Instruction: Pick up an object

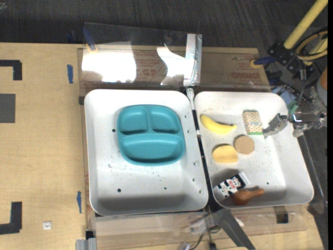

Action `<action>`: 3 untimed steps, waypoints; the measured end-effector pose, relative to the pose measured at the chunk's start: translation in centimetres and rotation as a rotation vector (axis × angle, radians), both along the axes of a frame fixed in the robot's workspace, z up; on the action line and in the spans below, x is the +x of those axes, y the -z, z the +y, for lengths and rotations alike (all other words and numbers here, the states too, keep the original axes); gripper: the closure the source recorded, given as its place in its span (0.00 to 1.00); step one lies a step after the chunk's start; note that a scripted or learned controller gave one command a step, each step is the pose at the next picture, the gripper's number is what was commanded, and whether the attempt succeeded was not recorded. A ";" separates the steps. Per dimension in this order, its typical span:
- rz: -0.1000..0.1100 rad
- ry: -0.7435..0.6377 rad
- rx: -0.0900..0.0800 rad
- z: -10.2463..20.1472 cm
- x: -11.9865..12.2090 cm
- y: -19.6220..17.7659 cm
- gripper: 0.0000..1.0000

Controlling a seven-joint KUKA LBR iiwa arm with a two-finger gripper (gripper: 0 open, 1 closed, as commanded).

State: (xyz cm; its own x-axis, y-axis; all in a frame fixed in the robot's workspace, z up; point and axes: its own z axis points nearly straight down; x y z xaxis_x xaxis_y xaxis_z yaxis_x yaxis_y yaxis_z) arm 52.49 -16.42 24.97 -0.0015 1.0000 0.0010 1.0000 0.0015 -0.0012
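Sitting on the brown tabletop are two white bins side by side. The left bin holds one big thing, a blue-green plate with three parts, and it lies a little toward the far side of that bin. The right bin holds the small things. A yellow banana lies near the far left corner of this bin. A round yellow lump sits close to the middle, and a round tan thing sits just beside it on the right. A little box with green dots stands just past the tan thing, toward the far edge. At the near edge lie a small black and white thing and a brown thing shaped like a chicken leg, very close together. The robot's hand comes in over the right edge of the right bin, near the far right corner, and sits just beside the dotted box. It has nothing in it, and I cannot tell if it is spread or pressed together.
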 end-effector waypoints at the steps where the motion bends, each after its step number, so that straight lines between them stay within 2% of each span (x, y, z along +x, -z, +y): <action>1: -0.010 0.082 -0.002 -1.6 5.2 15.2 0.00; 2: -0.014 0.082 -0.002 -1.5 5.3 14.1 1.00; 3: -0.012 0.082 -0.001 -1.5 5.3 14.1 0.00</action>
